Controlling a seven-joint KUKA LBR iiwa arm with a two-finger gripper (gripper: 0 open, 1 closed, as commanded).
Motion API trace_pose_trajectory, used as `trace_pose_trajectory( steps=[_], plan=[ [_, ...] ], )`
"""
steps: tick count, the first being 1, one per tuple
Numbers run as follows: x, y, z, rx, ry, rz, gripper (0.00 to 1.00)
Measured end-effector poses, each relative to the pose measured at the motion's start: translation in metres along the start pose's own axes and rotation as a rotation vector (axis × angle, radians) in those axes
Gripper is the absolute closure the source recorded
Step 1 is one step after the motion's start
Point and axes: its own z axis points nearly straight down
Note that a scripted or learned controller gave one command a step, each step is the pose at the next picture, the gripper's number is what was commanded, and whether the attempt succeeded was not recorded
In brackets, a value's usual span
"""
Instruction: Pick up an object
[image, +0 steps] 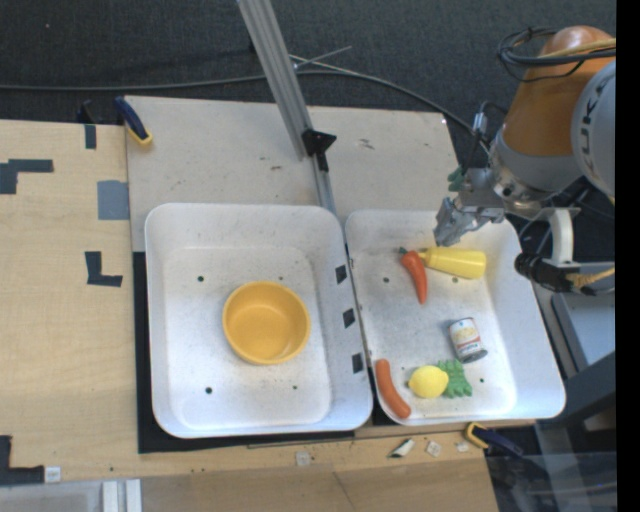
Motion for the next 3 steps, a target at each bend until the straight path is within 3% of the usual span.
trace_pose_trajectory(
  steps=[1, 2, 3],
  plan=[
    [0.0, 0.0, 0.0, 0.0, 0.0, 0.0, 0.0],
    [-0.006, -0.009, 0.061, 0.008, -0.001, 0.001, 0.0],
    [-0.004, -0.001, 0.116, 0.009, 0.0, 0.0, 0.0]
  ],
)
